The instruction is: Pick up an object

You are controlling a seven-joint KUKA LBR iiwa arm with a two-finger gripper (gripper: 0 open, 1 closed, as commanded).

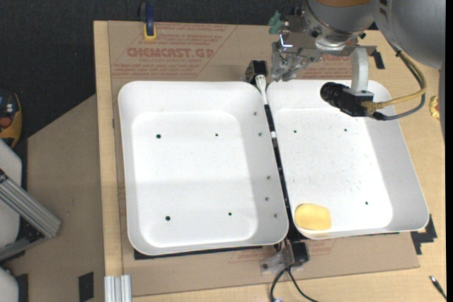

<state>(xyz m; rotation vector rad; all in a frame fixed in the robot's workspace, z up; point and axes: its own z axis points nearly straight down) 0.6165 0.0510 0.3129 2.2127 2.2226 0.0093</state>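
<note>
Gripper (289, 66) hangs above the far rim of the right bin (396, 152), near the divide with the left bin (141, 152). Yellow object (313, 217) lies in right bin's near-left corner, well apart from gripper. Bins rest on desk (106, 81).

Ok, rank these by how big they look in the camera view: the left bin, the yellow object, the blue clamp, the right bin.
1-2. left bin and right bin: alike, no ranking.
3. yellow object, in the right bin's near corner.
4. blue clamp, though it sits farther from the camera, so this is less sure.
</note>
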